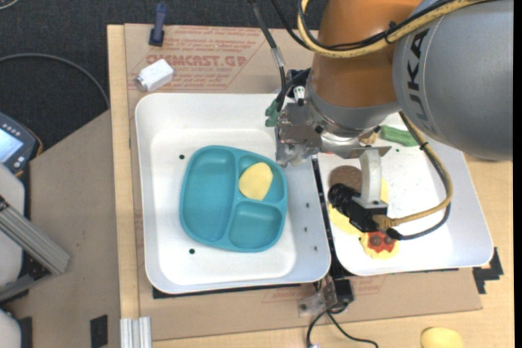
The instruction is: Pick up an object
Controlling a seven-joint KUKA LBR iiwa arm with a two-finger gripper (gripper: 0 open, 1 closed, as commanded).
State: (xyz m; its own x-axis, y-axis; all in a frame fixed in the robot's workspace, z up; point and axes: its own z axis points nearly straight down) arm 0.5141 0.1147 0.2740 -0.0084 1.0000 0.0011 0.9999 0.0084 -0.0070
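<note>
Fingers [289,149] hover by the teal plate [214,204] bearing a yellow piece [256,180]; their gap is hidden.

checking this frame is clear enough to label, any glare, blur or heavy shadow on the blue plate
Camera view: the blue plate is sharp and evenly lit, with only a soft shadow at its rim on the white bin; mild glare sits on the arm's orange band, none on the plate.
</note>
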